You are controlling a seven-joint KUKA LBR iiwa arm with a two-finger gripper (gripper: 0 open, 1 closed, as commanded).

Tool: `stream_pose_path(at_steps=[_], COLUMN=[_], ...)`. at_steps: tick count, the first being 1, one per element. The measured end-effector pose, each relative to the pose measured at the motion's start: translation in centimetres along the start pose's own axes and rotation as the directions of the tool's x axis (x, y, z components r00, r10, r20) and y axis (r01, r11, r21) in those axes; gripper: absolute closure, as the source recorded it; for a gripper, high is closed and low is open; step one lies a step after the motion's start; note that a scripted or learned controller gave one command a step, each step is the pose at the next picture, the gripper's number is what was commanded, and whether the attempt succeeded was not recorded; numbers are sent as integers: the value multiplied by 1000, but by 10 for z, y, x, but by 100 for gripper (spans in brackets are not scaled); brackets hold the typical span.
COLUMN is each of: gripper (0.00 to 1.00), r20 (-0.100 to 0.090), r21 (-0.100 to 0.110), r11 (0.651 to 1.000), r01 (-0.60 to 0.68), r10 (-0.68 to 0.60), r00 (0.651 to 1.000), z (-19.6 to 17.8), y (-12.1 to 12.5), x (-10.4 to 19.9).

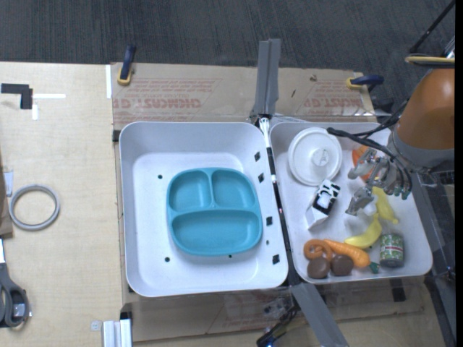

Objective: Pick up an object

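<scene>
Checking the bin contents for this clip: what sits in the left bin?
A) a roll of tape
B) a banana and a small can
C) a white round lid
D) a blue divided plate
D: the blue divided plate lies alone in the left bin, while the lid, banana and can are in the right bin.

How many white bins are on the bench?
2. The left bin holds a blue divided plate. The right bin sits right beside it and holds the small toys, with the gripper above it.
</scene>
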State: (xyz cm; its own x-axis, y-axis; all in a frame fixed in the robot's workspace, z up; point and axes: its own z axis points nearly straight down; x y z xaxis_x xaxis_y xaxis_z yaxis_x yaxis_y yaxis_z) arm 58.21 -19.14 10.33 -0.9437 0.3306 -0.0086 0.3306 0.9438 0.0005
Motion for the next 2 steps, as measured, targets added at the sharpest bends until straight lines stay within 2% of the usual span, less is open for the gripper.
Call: stream_pose_path(at_steps=[1,2], gripper=[0,0], r20=[-3,0], r21=[0,5], r11=[997,996], r01=[-80,-94], r10=[80,94], r00=[997,996], z=[11,8], y=[46,73], x=[-50,45])
